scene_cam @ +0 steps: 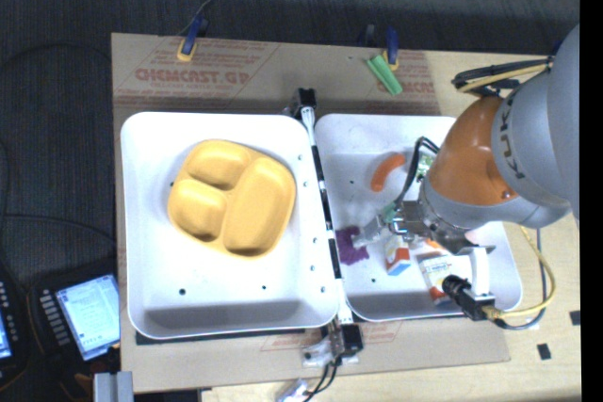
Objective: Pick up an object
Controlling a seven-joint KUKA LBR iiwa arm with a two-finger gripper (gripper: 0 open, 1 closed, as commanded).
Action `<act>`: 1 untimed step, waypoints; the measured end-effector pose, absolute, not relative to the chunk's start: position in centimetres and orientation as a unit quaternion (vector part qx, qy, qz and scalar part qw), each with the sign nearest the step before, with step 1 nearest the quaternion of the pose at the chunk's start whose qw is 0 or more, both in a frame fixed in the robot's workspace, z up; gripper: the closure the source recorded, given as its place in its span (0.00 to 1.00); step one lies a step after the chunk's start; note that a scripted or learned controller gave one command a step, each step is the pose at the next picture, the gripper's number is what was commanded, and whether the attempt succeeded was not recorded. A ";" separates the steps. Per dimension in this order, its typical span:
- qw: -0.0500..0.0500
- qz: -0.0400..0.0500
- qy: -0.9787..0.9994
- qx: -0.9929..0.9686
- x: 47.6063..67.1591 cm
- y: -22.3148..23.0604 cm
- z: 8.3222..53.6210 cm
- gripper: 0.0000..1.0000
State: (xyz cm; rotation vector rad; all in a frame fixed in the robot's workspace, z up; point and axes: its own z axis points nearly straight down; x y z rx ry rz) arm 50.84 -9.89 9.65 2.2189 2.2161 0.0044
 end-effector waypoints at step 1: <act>0.001 0.002 0.707 0.707 50.9 -9.8 10.6 1.00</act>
